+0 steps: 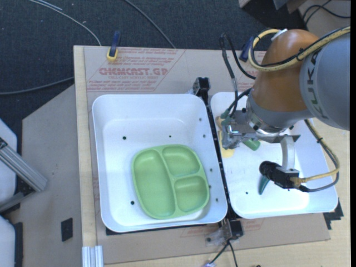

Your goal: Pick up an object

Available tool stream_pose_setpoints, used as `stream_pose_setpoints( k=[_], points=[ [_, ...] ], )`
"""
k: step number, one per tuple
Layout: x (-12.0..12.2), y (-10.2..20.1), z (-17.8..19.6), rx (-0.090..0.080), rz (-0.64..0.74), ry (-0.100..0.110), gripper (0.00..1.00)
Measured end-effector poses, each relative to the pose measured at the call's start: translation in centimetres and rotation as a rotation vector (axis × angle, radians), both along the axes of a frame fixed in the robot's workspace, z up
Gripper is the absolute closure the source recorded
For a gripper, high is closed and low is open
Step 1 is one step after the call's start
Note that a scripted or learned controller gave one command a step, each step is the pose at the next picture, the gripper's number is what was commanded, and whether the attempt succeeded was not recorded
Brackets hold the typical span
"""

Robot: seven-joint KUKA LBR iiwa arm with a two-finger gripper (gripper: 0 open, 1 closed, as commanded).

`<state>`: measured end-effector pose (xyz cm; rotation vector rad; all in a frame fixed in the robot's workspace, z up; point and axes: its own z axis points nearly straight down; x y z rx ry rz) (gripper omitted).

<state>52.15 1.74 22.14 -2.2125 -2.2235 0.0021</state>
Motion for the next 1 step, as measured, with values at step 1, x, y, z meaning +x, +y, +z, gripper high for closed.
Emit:
stream_pose_setpoints(
  k=[1],
  points=[
    [-1.08, 5.35, -0.89, 0.000, 0.001, 0.000, 1.00]
  ],
)
